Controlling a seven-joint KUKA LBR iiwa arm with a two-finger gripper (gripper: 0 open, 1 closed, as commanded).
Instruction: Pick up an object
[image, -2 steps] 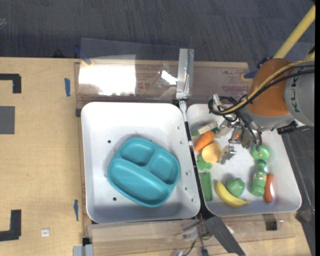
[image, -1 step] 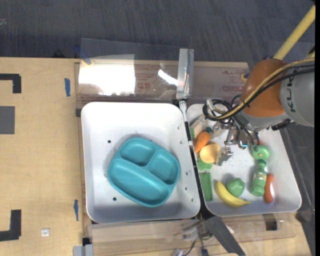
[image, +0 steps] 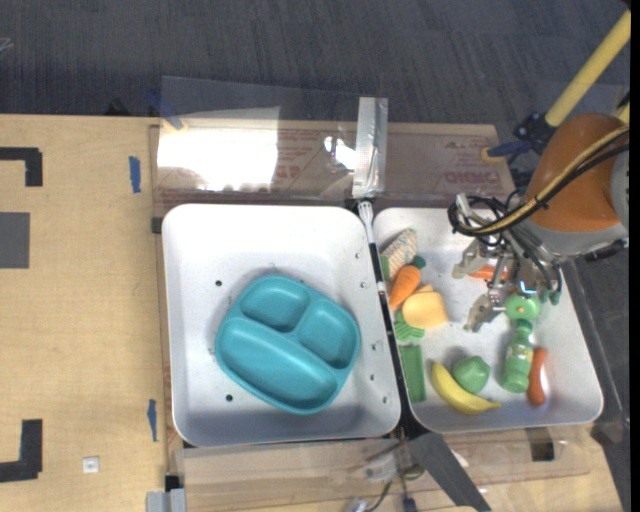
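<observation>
1. Toy food items, candidates for the pick, clustered in right bin (image: 585, 395); none lifted, all lying on bin floor.
2. Orange carrot (image: 404, 283) with green top near bin's left wall, tilted; pale ridged piece (image: 398, 245) just above it.
3. Yellow-orange rounded fruit (image: 425, 309) just below carrot, touching or nearly so.
4. Long green strip (image: 412, 368) along left wall, below a small green piece.
5. Yellow banana (image: 458, 393) at lower middle, curved; green rounded vegetable (image: 471, 374) resting against its upper side.
6. Green bottle (image: 517, 360) standing toward right part of bin, red-orange sausage-like piece (image: 539, 376) just beside it on the right.
7. Gripper (image: 492, 300) low over right bin's upper middle, metal fingers pointing down-left, slightly apart; nothing seen between them. Tips near yellow-orange fruit but apart from it.
8. Small green and orange bits visible at gripper body; cannot tell whether part of tool or toys behind it.
9. Arm entering from right, orange band (image: 580, 180) above wrist, black and yellow cables looped alongside.
10. Left bin (image: 190, 250) holding teal divided plate (image: 288, 342), three compartments, lying flat near centre.
11. Both bins side by side on wooden surface (image: 80, 300); clear plastic sheet (image: 260, 150) and tape strip behind bins.
</observation>
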